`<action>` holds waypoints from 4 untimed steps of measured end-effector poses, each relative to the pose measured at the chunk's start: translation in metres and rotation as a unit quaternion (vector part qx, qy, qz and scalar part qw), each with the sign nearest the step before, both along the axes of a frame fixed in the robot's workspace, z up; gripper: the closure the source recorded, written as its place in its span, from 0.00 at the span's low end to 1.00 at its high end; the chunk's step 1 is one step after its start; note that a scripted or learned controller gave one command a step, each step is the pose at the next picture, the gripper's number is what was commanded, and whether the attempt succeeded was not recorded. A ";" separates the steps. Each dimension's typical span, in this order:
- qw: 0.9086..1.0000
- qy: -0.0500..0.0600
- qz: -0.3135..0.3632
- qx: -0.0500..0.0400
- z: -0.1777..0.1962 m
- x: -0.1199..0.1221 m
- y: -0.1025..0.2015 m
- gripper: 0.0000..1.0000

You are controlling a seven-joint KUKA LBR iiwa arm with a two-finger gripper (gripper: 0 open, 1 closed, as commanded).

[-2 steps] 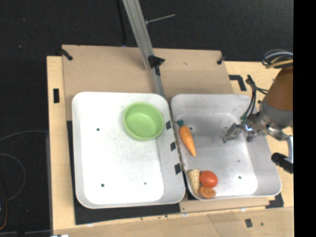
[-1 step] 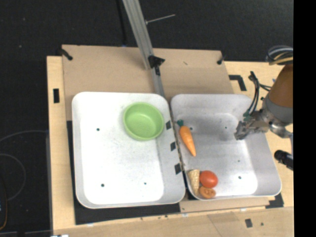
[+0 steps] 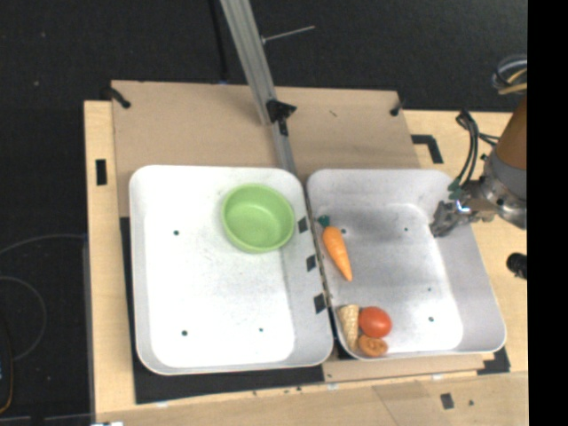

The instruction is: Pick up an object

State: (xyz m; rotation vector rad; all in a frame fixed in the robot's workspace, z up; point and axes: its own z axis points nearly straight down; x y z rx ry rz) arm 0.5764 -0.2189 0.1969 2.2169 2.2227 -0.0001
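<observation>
In the right bin [image 3: 417,264] an orange carrot [image 3: 336,251] lies along the left wall. A red tomato [image 3: 375,321] sits at the front left corner, with a tan bread-like piece [image 3: 349,321] to its left and a brown piece [image 3: 372,347] in front of it. A green bowl [image 3: 258,218] rests at the back right of the left bin [image 3: 195,309]. My gripper [image 3: 445,218] hangs over the right bin's back right part, well apart from the carrot and the tomato, with nothing seen between its fingers.
A grey metal pole [image 3: 253,65] slants from the top down to the gap between the bins. The arm's wrist and cables [image 3: 497,185] enter from the right. Brown board [image 3: 257,131] lies behind the bins.
</observation>
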 end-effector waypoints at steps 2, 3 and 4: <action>1.000 -0.003 0.001 -0.001 0.091 0.008 -0.002 1.00; 1.000 0.000 0.001 0.001 0.078 -0.002 0.041 1.00; 1.000 0.000 0.002 0.001 0.068 -0.018 0.084 1.00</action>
